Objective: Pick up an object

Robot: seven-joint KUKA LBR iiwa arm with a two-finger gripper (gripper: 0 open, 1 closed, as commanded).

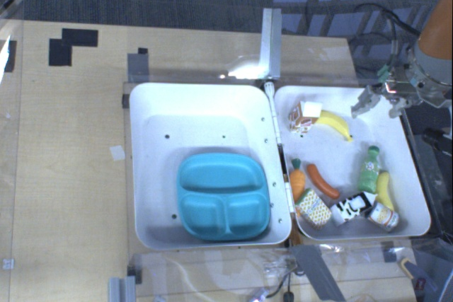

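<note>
From the overhead camera I have both bins in sight. The left bin (pixel 152 152) holds a blue tray (pixel 223 196), sitting toward its near side. The right bin (pixel 414 173) holds all the small stuff, so that is where I would expect the pick to happen.

My gripper (pixel 379 101) hangs over the far right corner of the right bin. I can see its two fingers spread apart, with nothing between them.

The closest thing to it is a banana (pixel 335 124), just to the gripper's left and slightly nearer to the camera. Its long axis runs from far-left to near-right, so the near-right tip points roughly back toward the gripper. Touching its far-left end is a small box (pixel 304 117).

The rest lies well apart from the gripper, bunched along the near side: a green bottle (pixel 368 169), with a yellow piece (pixel 383 189) beside it, a hot dog (pixel 323 181), a carrot (pixel 297 183), a patterned pack (pixel 313 209) and a black-and-white toy (pixel 352 207).

My judgement: the banana is the natural target. The move turns on shifting left and a little nearer, then closing the fingers across its short width rather than along its length.
</note>
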